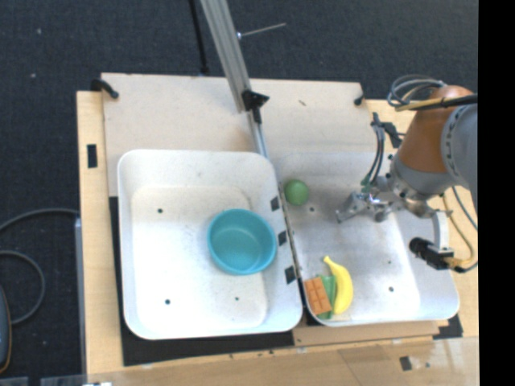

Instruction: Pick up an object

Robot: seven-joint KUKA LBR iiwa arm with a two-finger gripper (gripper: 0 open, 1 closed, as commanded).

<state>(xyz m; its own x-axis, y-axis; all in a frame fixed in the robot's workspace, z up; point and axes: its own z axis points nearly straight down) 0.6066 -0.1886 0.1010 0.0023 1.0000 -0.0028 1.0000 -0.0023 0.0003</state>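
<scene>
1. Green ball (296, 191) is the nearest candidate for the pick: it lies in the right bin (418, 296), a short way out from the pincer (354, 207) on the side away from the arm, close to the wall shared with the left bin (145, 312).
2. Risk, as a judgement: a ball can roll when a finger nudges it, and here it could run against the dividing wall or skid along it, so a closing grasp may meet nothing. An approach that is off-centre would cause that.
3. Second risk: the banana (341, 283) and the orange block (319, 296) lie touching in the bin corner, below the pincer and towards the bench's front edge. Reaching there could jam a finger on the rim or take both at once.
4. Pincer state: it hangs low over the bin floor with nothing between its fingers; how far apart they stand I cannot tell.
5. Farthest out, the blue bowl (241, 241) sits in the left bin, well apart.
</scene>
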